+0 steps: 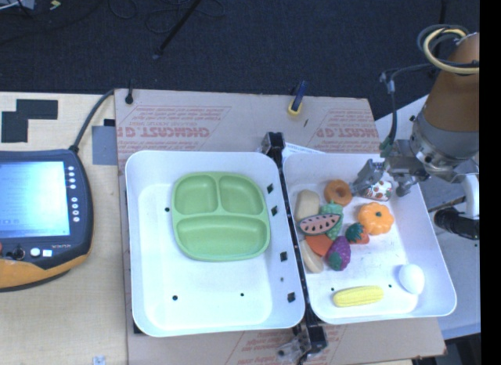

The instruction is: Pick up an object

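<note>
Overhead, you see the gripper [381, 177] at the right bin's [438, 277] one-o'clock rim; whether it is clenched you cannot tell. At the bin's six o'clock lies a knobbly yellow corn cob [358, 296], long axis pointing three o'clock, beside a smooth white egg [410, 278]. A glossy green divided plate [221, 217] fills the left bin [156, 277].

Two white bins [149, 199]. A pale green divided plate [220, 217] lies in the left one. The right one holds an orange toy pumpkin [376, 218], a yellow corn cob [358, 296], a white egg [410, 278], a purple eggplant [339, 253], and a red watermelon slice [320, 223] with black seeds and green rind.
</note>
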Tool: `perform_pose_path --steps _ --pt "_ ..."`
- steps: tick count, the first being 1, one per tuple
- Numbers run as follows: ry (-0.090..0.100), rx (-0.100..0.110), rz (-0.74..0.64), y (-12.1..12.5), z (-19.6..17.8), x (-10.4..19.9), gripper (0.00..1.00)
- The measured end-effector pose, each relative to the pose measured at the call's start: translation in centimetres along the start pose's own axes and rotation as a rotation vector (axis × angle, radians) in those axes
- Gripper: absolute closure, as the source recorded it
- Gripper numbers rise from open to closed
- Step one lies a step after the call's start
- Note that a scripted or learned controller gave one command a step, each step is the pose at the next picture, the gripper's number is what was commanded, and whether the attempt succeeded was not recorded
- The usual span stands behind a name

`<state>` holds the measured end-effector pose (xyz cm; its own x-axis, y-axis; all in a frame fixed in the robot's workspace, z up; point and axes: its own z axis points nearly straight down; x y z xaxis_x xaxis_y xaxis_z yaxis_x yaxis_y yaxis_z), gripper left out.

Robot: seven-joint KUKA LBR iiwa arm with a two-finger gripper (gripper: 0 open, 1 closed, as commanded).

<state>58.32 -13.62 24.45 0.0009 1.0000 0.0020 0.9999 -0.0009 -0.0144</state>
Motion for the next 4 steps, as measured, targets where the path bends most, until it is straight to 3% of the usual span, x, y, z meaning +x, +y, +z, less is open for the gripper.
perform_pose_path --steps 1,4 --pt "-0.001 -0.011 -0.002 0.2 -0.7 0.0 0.00" --pt "0.000 -0.006 -0.001 -0.7 15.5 0.9 0.00"
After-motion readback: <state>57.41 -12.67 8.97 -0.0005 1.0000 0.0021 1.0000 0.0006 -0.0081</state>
